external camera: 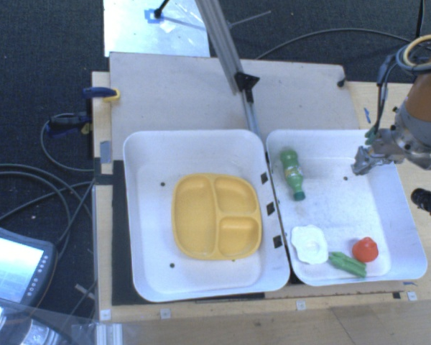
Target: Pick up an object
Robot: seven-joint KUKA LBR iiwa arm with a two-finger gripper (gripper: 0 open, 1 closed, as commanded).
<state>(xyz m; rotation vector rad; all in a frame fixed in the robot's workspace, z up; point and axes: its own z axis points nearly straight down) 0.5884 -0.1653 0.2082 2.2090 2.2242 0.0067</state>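
Right at the front of the right-hand white bin (409,221) lie a red tomato (365,249), green pod (348,264) and white fried egg (309,244); farther back, a green bottle (292,173). The gripper (364,162) hangs at the back; its pincer state I can't tell.

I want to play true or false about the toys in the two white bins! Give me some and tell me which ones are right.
1. The yellow tray lies in the left bin. True.
2. The green bottle sits on the yellow tray. False: it lies in the right bin.
3. The red tomato is near the right bin's front corner. True.
4. The gripper is holding the tomato. False: it hovers near the right bin's back, far from the tomato.
5. The white fried egg lies beside a green pepper. True.
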